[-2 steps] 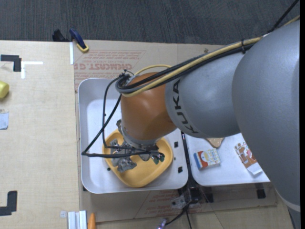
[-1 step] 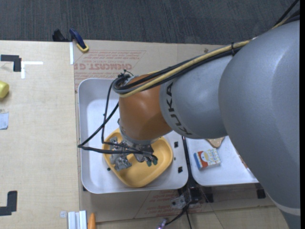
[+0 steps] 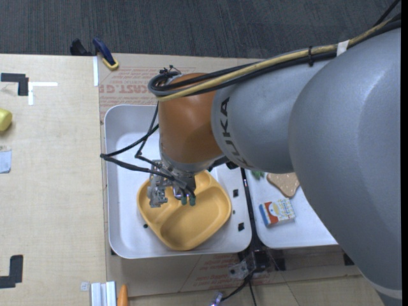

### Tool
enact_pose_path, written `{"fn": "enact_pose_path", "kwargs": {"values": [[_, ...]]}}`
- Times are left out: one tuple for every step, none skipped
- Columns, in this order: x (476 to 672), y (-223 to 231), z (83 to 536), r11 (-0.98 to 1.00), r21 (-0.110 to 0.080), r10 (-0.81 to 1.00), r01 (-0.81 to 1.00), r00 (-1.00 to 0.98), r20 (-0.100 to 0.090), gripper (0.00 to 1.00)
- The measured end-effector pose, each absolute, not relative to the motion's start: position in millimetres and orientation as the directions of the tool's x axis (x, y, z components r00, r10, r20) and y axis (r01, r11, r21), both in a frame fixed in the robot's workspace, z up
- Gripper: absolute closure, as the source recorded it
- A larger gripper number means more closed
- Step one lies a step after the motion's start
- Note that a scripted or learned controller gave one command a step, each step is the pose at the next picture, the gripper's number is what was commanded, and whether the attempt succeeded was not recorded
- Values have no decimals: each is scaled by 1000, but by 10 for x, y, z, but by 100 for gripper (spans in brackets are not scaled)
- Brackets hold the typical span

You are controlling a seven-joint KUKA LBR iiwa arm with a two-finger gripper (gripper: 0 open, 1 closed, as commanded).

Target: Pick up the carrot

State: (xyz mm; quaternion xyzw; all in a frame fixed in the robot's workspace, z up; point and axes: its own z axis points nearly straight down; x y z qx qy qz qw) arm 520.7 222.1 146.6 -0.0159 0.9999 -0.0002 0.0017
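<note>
We see the grey arm (image 3: 319,126) reaching over the left white bin (image 3: 121,190). In that bin lies a yellow bowl (image 3: 191,222). The gripper (image 3: 171,193) hangs over the bowl's near rim; whether it grips anything we cannot tell. We cannot make out the carrot. A small carton (image 3: 278,212) lies in the right bin (image 3: 299,234).

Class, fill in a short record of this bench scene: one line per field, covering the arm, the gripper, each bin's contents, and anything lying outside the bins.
arm: grey, orange band, reaching in from the right
gripper: low over the yellow dish
left bin: holds a yellow dish
right bin: holds a small carton and a tan piece
carrot: cannot be made out
outside bins: yellow object at left edge
</note>
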Motion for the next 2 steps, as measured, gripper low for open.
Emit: {"fn": "enact_pose_path", "kwargs": {"values": [[5006,2253,1605,932,-1,361,361,-932,-2,100],[4979,2288,2317,786,1,619,619,-786,-4,100]]}}
